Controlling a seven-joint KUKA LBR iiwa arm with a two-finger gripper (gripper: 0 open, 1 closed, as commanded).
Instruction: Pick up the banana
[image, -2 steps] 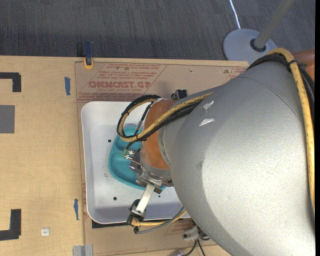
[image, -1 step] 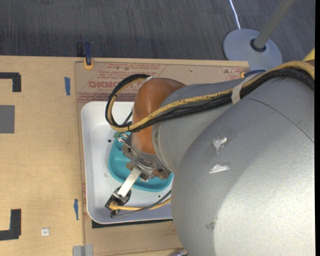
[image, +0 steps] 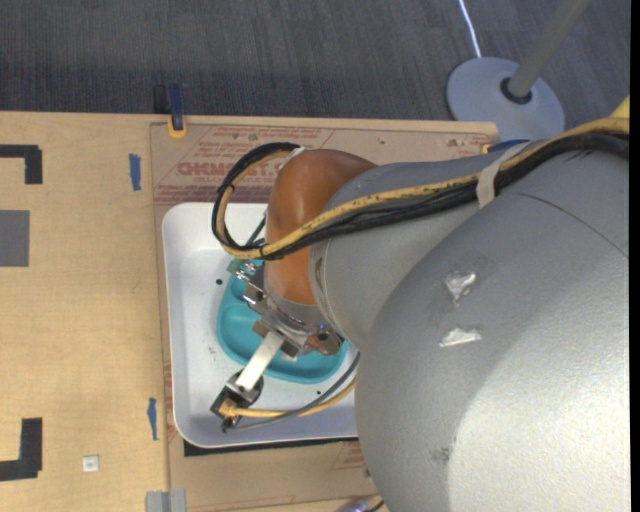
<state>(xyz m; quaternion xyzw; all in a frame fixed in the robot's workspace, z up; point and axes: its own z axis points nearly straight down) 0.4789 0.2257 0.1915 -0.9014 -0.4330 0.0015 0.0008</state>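
The grey arm (image: 480, 330) reaches over the white bin (image: 188, 330) on the worktop (image: 80, 300). Its orange band (image: 305, 200) sits above a teal bowl (image: 232, 335). The wrist covers the jaws, so open or closed cannot be told, nor the banana's place.

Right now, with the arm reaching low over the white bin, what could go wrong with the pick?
1. The gripper sits right above the teal dish, so it may press on the dish or grab it by mistake.
2. The arm hides much of the white bin, so a missed grasp could be hard to notice from this view.
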